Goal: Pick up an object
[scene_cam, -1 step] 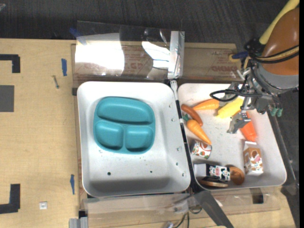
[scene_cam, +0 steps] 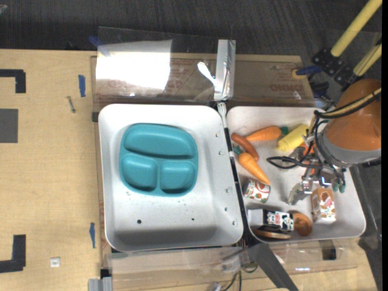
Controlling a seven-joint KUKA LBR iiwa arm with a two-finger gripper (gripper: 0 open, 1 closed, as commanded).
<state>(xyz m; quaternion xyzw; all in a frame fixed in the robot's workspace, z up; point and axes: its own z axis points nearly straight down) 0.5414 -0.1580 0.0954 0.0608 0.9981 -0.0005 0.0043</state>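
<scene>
The gripper (scene_cam: 301,193) is hanging low in the right bin (scene_cam: 354,223), its metal fingers reaching down to the bin floor between a small white cup with red print (scene_cam: 257,191) and a small carton with orange and white print (scene_cam: 324,205). Nothing is showing between the fingers, and whether they are spread or pressed together cannot be told from this slant. The carton is standing just beside the gripper on its right. Three toy carrots (scene_cam: 253,167) are lying toward the bin's upper left, with a yellow toy corn cob (scene_cam: 291,137) next to them. A black-and-white patterned box (scene_cam: 279,220) and a brown round piece (scene_cam: 302,224) are sitting near the front wall. The orange band of the arm (scene_cam: 359,126) is looming over the bin's right edge. The left bin (scene_cam: 115,223) is holding a teal divided plate (scene_cam: 159,157). Both bins are resting on a tan wooden bench (scene_cam: 42,180) marked with black tape, with clear plastic sheeting (scene_cam: 136,68) behind them and dark carpet (scene_cam: 182,5) beyond.
</scene>
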